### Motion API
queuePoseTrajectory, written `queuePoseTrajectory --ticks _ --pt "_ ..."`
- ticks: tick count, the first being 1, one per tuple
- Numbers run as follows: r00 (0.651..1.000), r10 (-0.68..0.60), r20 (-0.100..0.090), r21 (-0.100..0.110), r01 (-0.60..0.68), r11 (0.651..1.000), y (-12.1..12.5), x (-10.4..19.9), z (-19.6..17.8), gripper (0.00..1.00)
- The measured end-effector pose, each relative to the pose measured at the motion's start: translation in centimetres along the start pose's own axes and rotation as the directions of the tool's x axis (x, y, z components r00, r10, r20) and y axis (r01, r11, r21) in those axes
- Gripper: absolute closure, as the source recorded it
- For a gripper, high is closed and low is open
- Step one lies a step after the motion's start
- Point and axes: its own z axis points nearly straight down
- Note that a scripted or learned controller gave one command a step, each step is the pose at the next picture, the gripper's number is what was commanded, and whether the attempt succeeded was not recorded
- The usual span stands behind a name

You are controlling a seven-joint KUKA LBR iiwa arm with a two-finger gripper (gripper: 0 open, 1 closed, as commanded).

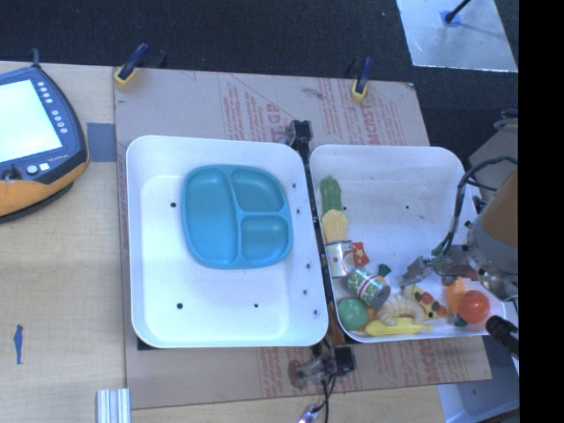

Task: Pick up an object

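Around the end effector [421, 271], toys [388, 302] crowd close.

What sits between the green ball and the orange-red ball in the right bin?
In the camera view, between the green ball and the orange-red ball: a yellow banana-shaped toy and small mixed pieces.

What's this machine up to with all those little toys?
A robot arm reaches in from the right over the right bin, where toy food lies heaped in the near corner: a corn cob, a can, a green ball, a banana and an orange ball. Its gripper sits low by the pile; nothing is visibly held. The left bin holds a blue divided plate.
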Motion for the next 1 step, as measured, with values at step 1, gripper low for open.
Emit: queuePoseTrajectory --ticks 1 --pt "1.0 0.001 0.0 0.0 -0.001 1.0 -0.01 -0.01 0.01 0.0"
